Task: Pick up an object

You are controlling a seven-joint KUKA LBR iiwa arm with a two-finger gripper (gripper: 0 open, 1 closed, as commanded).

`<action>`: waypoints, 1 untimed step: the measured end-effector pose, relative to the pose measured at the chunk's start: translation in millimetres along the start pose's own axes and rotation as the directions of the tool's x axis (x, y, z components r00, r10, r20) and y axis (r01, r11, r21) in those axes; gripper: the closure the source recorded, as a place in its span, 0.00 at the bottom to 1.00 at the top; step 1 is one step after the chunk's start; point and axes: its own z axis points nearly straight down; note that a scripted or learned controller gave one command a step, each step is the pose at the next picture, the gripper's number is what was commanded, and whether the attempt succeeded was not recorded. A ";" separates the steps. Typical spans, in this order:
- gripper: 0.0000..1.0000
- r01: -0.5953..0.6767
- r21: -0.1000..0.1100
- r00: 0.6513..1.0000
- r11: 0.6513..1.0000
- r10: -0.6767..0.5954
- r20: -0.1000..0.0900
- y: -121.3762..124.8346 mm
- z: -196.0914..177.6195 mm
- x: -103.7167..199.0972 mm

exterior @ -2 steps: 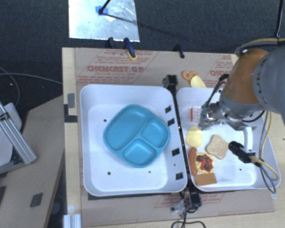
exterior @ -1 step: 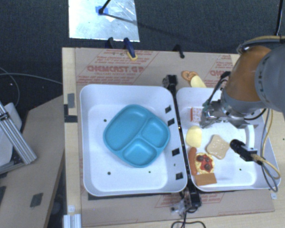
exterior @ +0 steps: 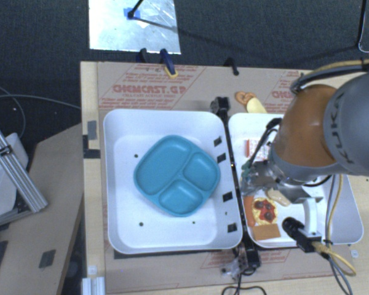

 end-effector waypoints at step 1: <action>1.00 -0.007 -0.010 1.000 1.000 0.007 0.007 19.5 -67.6 -18.1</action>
